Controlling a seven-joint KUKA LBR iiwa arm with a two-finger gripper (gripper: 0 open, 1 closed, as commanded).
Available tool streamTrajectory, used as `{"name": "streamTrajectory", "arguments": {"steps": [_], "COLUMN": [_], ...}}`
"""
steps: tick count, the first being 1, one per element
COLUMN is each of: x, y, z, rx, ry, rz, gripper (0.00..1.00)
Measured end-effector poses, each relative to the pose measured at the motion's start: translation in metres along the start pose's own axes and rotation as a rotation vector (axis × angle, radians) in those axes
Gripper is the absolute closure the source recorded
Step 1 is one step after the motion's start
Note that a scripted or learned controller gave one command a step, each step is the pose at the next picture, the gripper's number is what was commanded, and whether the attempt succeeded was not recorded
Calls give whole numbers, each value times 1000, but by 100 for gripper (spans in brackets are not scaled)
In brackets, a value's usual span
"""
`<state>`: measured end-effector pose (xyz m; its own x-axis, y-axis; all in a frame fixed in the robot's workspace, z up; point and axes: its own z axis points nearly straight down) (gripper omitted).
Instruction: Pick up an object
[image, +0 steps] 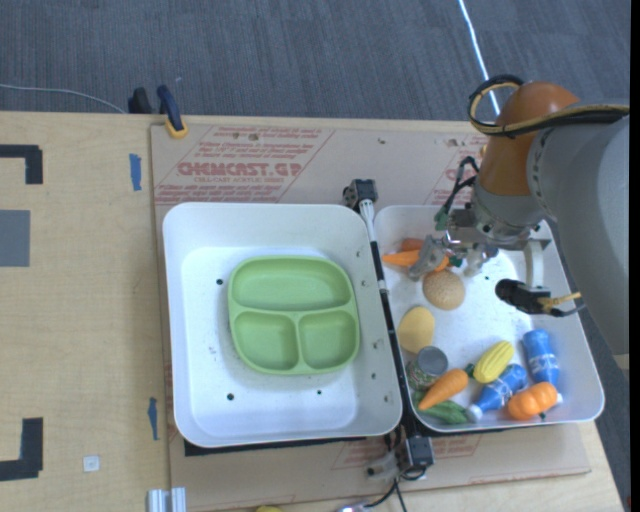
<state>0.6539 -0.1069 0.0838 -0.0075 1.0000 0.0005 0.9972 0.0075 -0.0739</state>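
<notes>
Round tan bread-like ball (444, 290) in right white bin (580, 385), just under two-finger gripper (452, 255), finger state impossible to tell, small orange piece (402, 257) partly hidden beside it, grey arm (575, 170) cut off at right, green divided plate (294, 313) in left white bin (190, 300).

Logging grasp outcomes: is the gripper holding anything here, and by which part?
Cannot be told. The gripper hangs above the bread roll and a carrot; no hold is visible.
</notes>
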Motion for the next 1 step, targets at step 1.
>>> {"name": "streamTrajectory", "arguments": {"steps": [1], "x": [-1], "y": [-2], "z": [-9], "rx": [6], "ry": [-4], "rz": [-2], "gripper": [100]}}
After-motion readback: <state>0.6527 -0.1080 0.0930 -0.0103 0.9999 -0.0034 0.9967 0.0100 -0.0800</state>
